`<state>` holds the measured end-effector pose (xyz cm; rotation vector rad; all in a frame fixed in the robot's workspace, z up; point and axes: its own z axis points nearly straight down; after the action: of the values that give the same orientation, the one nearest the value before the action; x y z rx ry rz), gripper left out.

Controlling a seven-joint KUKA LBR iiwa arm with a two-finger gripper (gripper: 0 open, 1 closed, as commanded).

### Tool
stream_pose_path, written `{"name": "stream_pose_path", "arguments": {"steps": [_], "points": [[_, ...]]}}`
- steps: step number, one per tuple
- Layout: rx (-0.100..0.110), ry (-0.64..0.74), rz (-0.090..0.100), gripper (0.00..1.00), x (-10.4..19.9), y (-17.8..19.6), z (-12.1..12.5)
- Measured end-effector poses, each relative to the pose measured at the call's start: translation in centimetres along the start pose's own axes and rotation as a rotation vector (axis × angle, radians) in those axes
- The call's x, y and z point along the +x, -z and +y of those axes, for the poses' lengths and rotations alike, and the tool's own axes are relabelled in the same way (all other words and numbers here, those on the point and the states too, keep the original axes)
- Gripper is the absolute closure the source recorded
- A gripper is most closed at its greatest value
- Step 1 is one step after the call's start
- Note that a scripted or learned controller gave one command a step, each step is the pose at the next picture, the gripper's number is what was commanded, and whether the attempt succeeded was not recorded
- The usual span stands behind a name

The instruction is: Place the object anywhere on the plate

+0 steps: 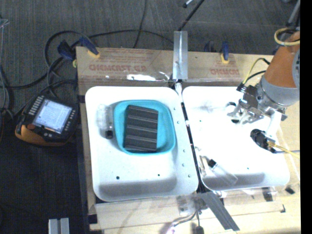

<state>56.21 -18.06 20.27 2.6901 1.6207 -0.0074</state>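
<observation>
Worktop (122, 67) of pale wood fills the centre of the frame and carries two shallow white bins set side by side, touching along their inner edges. Left bin (136, 179) holds a turquoise plate (168, 126) in its upper middle area. A dark ribbed rectangular object (141, 127) lies flat on this plate, slightly tilted, well inside the plate rim. A small clear bottle with a dark cap (104, 121) lies in the same bin, just beside the left edge of the plate. Right bin (229, 165) has the grey arm with its orange band (282, 72) reaching over it from the right edge of the frame. Its gripper (241, 112) hangs over the upper right part of this bin, well apart from the plate; whether it is wide or narrow cannot be told, and nothing is visible in its grasp. A small dark item (210, 163) lies near the lower left corner of the right bin. A handheld control pendant (48, 118) with a lit screen rests on the dark floor at the left of the frame.
</observation>
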Motion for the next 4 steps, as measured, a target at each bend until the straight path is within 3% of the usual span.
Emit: {"name": "stream_pose_path", "arguments": {"steps": [1,2,3,4], "points": [[-0.001,0.000,0.000,0.00,0.0,0.0,0.0],[-0.002,-0.140,0.000,0.00,-3.2,15.9,-2.5],[0.002,-0.604,0.000,0.00,-6.7,3.3,-5.5],[-0.009,-0.783,0.010,0.00,-7.4,-11.1,-4.5]]}}
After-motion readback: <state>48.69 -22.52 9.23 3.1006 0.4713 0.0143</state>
